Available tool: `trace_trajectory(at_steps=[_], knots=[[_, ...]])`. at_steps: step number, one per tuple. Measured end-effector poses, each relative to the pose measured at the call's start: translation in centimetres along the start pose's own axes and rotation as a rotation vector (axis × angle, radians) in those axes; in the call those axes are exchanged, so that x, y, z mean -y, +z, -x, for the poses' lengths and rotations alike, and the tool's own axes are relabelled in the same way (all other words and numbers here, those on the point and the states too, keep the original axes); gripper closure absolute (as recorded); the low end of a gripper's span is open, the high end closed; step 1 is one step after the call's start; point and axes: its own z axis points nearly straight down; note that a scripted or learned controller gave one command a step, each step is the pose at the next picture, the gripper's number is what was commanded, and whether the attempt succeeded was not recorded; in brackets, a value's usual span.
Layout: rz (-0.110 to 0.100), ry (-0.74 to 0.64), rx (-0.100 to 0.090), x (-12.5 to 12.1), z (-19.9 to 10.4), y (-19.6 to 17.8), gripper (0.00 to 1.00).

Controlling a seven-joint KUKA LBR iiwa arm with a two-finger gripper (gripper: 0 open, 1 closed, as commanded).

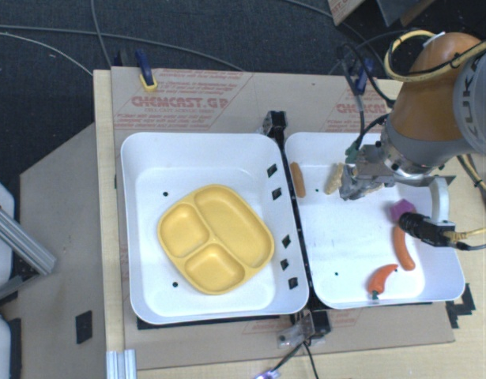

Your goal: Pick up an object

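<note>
The end effector hangs low in the right bin, upper middle, beside a tan stick. I cannot tell its state. It looks ready to grab; next it must close and lift.

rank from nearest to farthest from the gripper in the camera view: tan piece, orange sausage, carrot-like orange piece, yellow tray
From the gripper:
1. Small tan piece, beside it, right bin.
2. Long orange sausage, right bin, toward the front.
3. Curved carrot-like orange piece, front edge, right bin.
4. Yellow three-compartment plastic tray, left bin.
</note>
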Motion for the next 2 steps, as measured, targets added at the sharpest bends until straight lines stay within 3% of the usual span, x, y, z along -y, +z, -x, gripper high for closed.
trace_trajectory(at_steps=[2], knots=[[0.003, -0.001, 0.0, 1.3, -12.0, -2.1, 1.0]])
